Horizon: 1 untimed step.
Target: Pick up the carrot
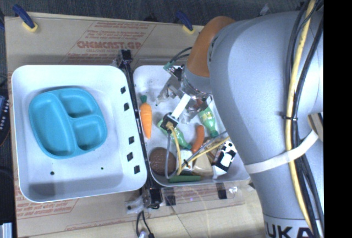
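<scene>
Camera view looks down on two white bins on the desk. The carrot [146, 120] lies in the right bin [144, 78], at the middle of the frame, lengthwise along that bin's left wall with its green top toward the upper edge of the frame. It rests on the bin floor, free of the clutter to its right.

The end effector [179, 94] hangs over the upper middle of the same bin, just right of and above the carrot, apart from it. Whether it is wide or narrow I cannot tell, since the wrist covers it from this angle. Nothing can be seen held in it.

By my reading the step in hand is the approach, and the grasp is not yet made. The next move calls for a short shift toward the left of the frame and a turn of the wrist so the grip crosses the carrot's narrow width, then a descent. The bin wall just beside the carrot leaves little room on that side.

A second orange piece [198, 137] lies lower right, near a green bottle [208, 119], and could be mistaken for the target. The left bin [33, 176] holds a blue tray [66, 121].
</scene>
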Each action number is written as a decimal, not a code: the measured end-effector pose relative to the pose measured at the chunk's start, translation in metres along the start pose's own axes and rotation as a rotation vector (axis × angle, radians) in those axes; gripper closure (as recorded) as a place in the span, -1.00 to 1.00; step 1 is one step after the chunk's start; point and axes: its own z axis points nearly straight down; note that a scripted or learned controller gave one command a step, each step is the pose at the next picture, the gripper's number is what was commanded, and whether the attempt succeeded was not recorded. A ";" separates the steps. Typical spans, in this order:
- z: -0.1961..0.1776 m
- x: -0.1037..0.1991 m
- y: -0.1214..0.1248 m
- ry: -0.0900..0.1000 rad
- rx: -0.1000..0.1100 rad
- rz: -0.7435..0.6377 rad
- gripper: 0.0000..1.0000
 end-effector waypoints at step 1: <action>-0.010 0.001 0.000 0.000 -0.001 -0.009 1.00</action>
